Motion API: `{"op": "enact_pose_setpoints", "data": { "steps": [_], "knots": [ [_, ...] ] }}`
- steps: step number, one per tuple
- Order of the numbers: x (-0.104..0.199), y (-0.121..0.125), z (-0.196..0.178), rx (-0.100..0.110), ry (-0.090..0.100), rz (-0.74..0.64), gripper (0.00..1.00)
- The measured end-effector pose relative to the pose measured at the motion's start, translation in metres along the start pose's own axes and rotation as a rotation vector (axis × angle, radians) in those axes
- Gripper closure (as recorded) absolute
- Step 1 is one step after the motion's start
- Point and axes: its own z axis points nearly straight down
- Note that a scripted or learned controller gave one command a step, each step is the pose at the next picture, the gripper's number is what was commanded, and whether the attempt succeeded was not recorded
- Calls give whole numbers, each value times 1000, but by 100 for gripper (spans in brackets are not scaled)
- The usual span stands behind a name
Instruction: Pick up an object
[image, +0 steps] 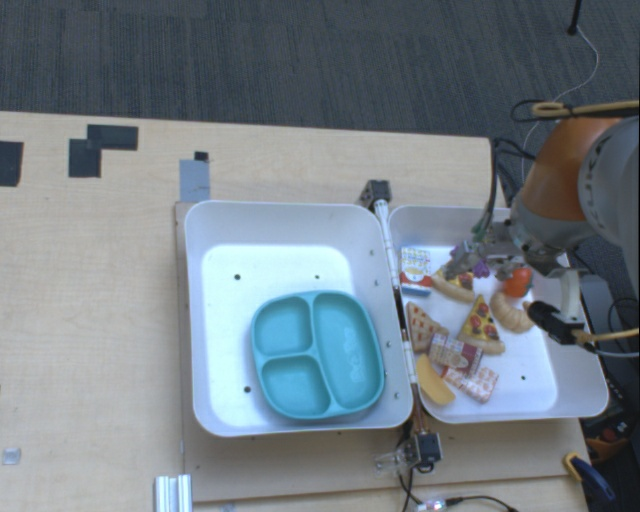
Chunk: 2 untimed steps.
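Observation:
My gripper (466, 263) is low over the back of the right bin (556, 392), just above a yellow hot-dog-shaped toy (452, 290) and beside a small purple piece (483, 269). A red tomato-like toy (517, 281) and a tan croissant (513, 317) lie to its right. Nearer the front are a pizza slice (482, 323), a waffle-patterned wedge (421, 326), two pink packets (462, 366) and a yellow slice (433, 383). I see nothing lifted by the gripper.
A teal divided plate (318, 355) lies in the left bin (228, 268). A white printed card (415, 263) rests at the back left of the right bin, near the ridge between the bins. The arm's orange band (560, 170) rises at the right.

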Motion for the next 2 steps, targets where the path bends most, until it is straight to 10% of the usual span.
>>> {"op": "enact_pose_setpoints", "data": {
  "steps": [1, 2],
  "knots": [
    [9, -68, 33, 7, -1, 11, 0],
    [9, -66, 22, 1, -2, 11, 100]
  ]
}}
